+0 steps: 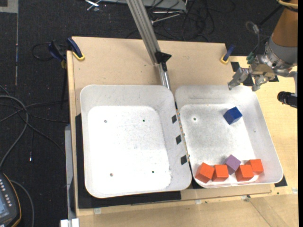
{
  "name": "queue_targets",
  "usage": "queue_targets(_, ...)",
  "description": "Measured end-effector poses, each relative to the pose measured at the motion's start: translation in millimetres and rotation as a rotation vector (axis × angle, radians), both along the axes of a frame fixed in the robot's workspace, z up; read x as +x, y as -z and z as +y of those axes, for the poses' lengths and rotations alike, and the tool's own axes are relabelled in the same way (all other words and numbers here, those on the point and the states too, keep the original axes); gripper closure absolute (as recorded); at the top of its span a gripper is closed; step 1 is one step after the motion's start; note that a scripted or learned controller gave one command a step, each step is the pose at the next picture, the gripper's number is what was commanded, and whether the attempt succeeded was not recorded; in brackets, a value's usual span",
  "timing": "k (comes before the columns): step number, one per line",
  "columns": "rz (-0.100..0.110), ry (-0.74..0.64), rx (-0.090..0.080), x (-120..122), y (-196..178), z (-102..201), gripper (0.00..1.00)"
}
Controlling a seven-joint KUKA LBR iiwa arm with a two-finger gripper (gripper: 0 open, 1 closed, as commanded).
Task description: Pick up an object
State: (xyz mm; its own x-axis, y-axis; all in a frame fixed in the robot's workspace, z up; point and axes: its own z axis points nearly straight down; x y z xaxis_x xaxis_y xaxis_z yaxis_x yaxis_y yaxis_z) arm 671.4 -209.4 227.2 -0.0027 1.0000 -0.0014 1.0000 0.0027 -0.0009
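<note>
Arm point(286, 32) cut off at right edge — tool point(247, 78) detail unclear.

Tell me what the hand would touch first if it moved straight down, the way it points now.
Probably the right bin near its far rim, on bare white floor. The hand hangs above that corner. The blue cube sits nearer the camera, likely off that line; depth is unclear.

You see two white bins point(127, 94) of smooth plastic, speckled with dirt. The counter point(118, 60) looks like matt, pale wood. The slanted pole point(144, 25) above it looks like ribbed grey metal.
</note>
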Motion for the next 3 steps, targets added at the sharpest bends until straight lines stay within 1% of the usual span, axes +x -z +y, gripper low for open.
queue_targets(1,0.003,0.004,0.001,-25.2,136.1,-15.1,0.0)
queue_targets(2,-0.001,0.003,0.0,-33.6,131.6,-14.8,0.0)
queue_targets(3,-0.004,0.003,0.0,-32.7,121.1,-14.9,1.0)
